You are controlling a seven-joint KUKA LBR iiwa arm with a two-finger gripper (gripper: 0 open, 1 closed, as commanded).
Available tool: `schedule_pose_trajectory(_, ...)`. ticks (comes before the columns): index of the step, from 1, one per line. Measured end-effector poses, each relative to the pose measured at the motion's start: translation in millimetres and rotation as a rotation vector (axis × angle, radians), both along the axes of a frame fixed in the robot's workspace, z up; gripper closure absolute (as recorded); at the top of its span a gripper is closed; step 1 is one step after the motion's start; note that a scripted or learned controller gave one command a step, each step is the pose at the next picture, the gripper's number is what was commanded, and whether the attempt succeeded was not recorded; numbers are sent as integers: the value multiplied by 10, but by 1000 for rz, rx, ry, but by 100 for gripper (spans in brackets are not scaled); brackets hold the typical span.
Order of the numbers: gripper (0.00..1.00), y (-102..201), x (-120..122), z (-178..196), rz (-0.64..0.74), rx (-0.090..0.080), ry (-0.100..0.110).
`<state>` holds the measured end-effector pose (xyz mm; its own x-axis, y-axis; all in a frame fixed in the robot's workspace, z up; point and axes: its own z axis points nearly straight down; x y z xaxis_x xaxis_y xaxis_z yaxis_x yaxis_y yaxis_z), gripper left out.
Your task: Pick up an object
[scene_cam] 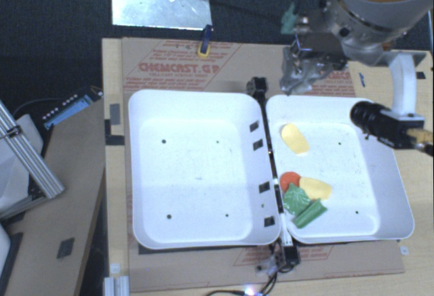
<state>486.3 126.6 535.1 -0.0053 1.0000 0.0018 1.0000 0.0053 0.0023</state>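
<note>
Bins are set side by side on the worktop point(115, 173), and the scene is read from the left; the left bin point(196, 166) is seen with a bare white floor, so nothing there is offered to the task. At the seam between the bins a row of dark clips point(263, 166) is seen — an edge to be kept clear of. In the right bin point(380, 186) the candidates are gathered on its left side: a pale yellow piece point(294, 138) lies alone near the middle, apart from the rest; lower down a red piece point(289, 179), a yellow piece point(316, 188) and two green pieces point(302, 205) are crowded together, touching, close beside the seam wall.

The gripper point(303, 71) is held above the far rim of the right bin, over the cardboard, with nothing seen between its fingers; whether it is open or closed cannot be told, since the metal parts are blurred. The step in hand is judged to be the approach — no object has yet been reached. A move toward the viewer and a descent would be called for next; the lone pale yellow piece is judged the easier target, open floor being left all round it, whereas the cluster is hemmed by the wall and by its own neighbours. A black device point(380, 122) overhangs the right rim, and room on that side is narrowed.
</note>
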Motion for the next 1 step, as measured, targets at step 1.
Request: schedule_pose_trajectory(1, 100, 262, 0, 0, -1, 0, 0)
